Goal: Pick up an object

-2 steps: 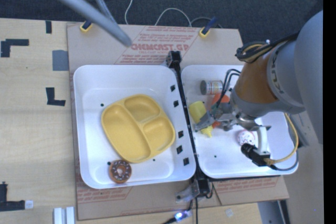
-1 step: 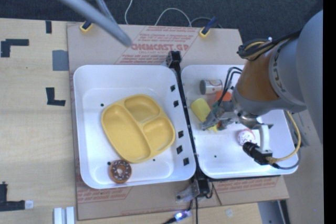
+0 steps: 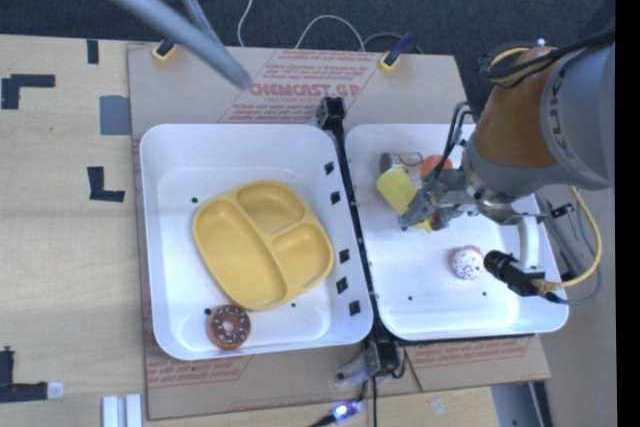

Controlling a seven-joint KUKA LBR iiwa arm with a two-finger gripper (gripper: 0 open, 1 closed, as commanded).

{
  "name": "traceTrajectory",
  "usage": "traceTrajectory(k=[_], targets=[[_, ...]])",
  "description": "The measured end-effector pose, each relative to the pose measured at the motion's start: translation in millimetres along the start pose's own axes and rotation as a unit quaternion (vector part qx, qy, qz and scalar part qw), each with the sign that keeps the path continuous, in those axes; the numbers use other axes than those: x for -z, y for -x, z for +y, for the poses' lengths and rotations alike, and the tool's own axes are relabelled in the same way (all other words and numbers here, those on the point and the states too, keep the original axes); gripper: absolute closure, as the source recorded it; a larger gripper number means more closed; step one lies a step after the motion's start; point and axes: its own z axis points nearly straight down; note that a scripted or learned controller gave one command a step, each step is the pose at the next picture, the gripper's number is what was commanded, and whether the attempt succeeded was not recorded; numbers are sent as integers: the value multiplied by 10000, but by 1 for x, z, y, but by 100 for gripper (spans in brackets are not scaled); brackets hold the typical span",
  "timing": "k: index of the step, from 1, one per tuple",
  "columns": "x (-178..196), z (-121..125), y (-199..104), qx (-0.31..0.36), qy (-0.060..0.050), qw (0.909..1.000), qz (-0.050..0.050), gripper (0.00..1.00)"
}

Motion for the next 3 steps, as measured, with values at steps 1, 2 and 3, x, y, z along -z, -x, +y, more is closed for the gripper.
traceTrajectory(k=[1,2,3], targets=[[49,0,10,-5,4,10000,-4,100],[103,-9,10,0,1,10000,-2,100],[84,3,-41,22,-31,10000,8,100]])
